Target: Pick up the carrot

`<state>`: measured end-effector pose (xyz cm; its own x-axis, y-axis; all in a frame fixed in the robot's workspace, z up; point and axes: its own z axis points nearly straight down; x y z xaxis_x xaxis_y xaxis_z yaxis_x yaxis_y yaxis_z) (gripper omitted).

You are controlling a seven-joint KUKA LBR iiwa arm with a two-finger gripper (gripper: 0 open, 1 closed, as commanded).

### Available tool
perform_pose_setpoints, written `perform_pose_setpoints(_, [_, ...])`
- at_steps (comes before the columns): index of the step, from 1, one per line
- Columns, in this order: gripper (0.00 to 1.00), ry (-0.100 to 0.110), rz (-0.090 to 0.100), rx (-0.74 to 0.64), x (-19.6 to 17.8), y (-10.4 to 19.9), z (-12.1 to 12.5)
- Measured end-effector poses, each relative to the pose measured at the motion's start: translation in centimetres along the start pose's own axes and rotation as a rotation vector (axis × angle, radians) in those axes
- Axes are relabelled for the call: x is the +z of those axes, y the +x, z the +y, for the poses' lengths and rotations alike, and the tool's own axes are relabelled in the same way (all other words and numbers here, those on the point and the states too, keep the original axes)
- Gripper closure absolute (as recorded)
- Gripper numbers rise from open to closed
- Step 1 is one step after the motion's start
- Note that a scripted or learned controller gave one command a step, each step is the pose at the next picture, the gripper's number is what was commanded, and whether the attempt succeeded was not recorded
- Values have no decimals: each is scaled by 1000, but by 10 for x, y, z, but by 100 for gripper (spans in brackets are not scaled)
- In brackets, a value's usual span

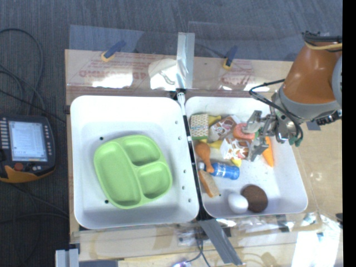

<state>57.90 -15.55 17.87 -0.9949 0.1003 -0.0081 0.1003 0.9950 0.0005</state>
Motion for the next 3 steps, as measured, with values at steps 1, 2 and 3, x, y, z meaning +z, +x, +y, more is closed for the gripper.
perform_pose_setpoints(1, [100, -2, -9, 50, -103, -30, 85])
perform_pose_setpoints(2, [100, 3, -5, 130, -219, -44, 20])
perform_pose_setpoints(3, [100, 2, 6, -118, -203, -29, -42])
